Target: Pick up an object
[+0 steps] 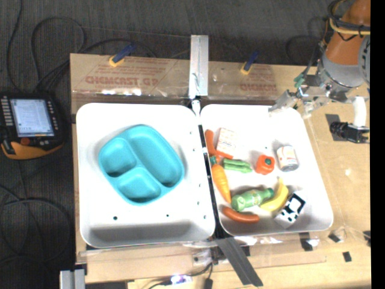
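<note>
- While the arm sits up at the two o'clock corner of my view, I judge the pick as not yet begun: nothing has left the right bin (313, 161).
- The tool (293, 99) hangs just over the bin's far rim, at about one o'clock from the bin's middle. I cannot tell how it is set, and I see nothing carried under it.
- The candidates all lie in the right bin: a small white box (225, 141) at eleven o'clock, a carrot (221, 182) along the left wall, a green bean-like piece (237, 165) beside it, a red-orange tomato (264, 164) near the middle, and a white can (287, 158) at three o'clock of the tomato.
- Toward six o'clock sit a green bottle (251, 198), a banana (276, 198) touching it, a red pepper (240, 215) below them, and a black-and-white block (292, 208) at five o'clock.
- The left bin (96, 221) holds a blue divided plate (141, 163), well apart from the tool.
- What is left, by my reckoning, is everything: choose a thing, come down over it, close, lift. The can and tomato lie nearest the tool and stand fairly free.
</note>
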Controlling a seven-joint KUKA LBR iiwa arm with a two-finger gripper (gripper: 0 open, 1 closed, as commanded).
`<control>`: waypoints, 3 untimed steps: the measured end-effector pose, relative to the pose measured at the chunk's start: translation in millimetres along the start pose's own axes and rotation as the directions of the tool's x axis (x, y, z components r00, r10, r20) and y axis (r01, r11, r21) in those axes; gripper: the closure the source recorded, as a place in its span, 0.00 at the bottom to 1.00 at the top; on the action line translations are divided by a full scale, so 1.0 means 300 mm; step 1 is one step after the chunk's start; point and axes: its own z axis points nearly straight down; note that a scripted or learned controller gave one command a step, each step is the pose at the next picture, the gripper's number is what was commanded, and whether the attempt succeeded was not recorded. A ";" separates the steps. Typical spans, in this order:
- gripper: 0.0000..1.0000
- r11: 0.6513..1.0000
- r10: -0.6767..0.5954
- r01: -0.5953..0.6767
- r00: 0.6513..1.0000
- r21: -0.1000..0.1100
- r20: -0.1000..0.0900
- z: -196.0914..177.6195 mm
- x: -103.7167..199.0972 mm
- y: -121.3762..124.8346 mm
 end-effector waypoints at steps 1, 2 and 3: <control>0.00 0.990 0.143 -0.143 0.990 0.008 -0.011 0.394 -0.043 -0.198; 1.00 0.990 0.142 -0.142 0.990 0.003 -0.006 0.361 -0.047 -0.195; 1.00 1.000 -0.005 0.005 1.000 -0.001 0.000 0.012 0.112 -0.144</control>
